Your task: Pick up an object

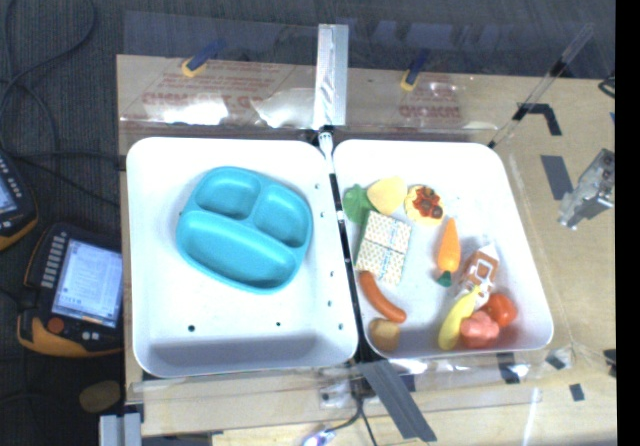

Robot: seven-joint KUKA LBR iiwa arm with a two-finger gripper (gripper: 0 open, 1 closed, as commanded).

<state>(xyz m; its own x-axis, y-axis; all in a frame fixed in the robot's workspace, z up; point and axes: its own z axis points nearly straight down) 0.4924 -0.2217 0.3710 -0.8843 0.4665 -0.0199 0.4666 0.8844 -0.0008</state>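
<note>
The right bin holds several toy foods. Among them are a green piece, a yellow fruit, a pizza slice, a checked cracker, a carrot, a sausage, a brown lump, a banana, a small carton and red fruits. My gripper is at the far right, outside the right bin and over the bench, well apart from every toy. It is small and grey here, with nothing seen in it.
A blue divided plate lies in the left bin. A ridge separates the two bins. A clear wall stands behind them. Off the bench at left lie a pendant and cables.
</note>
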